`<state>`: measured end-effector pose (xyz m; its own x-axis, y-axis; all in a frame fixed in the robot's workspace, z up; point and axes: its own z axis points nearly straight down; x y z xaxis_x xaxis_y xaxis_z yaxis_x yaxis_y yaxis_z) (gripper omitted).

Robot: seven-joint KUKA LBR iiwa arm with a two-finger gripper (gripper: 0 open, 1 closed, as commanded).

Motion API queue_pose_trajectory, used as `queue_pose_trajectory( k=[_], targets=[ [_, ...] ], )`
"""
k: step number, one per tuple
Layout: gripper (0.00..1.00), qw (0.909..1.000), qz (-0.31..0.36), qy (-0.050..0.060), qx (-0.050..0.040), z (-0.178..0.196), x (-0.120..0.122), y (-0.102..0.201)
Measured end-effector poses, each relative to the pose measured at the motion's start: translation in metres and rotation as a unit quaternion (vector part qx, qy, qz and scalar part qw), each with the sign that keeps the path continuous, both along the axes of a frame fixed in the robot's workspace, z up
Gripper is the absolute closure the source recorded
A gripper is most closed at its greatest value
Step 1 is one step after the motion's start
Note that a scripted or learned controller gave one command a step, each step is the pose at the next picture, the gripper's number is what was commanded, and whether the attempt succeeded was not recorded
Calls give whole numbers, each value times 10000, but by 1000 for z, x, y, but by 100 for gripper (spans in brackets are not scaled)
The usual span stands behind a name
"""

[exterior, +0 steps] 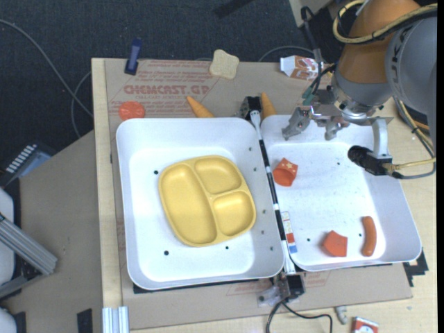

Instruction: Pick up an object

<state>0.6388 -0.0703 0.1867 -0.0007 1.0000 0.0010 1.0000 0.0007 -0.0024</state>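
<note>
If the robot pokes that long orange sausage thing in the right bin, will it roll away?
Probably a little. The long orange sausage-shaped toy looks rounded along its length, so a sideways push would likely roll it, perhaps against the right white bin wall close beside it. It looks smooth, so it may slip from fingers. It seems small and likely light.

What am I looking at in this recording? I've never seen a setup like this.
One fixed camera looks down at a slant on a bench. The grey and orange robot arm reaches in from the right; its end effector hangs over the far edge of the right bin, with nothing seen between its fingers. That bin holds two orange-red blocks and a toy sausage. The left bin holds a yellow divided plate. Behind the bins lie a toy carrot, a bread slice and a blue marker.
</note>
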Motion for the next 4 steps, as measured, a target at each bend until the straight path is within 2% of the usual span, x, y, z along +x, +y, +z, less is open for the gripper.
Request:
queue_pose_trajectory(
  k=[3,4],
  targets=[
    [0,10000,-1,-4,-2,0,0,0],
    [0,10000,-2,-1,-1,-2,-29,19]
  ],
)
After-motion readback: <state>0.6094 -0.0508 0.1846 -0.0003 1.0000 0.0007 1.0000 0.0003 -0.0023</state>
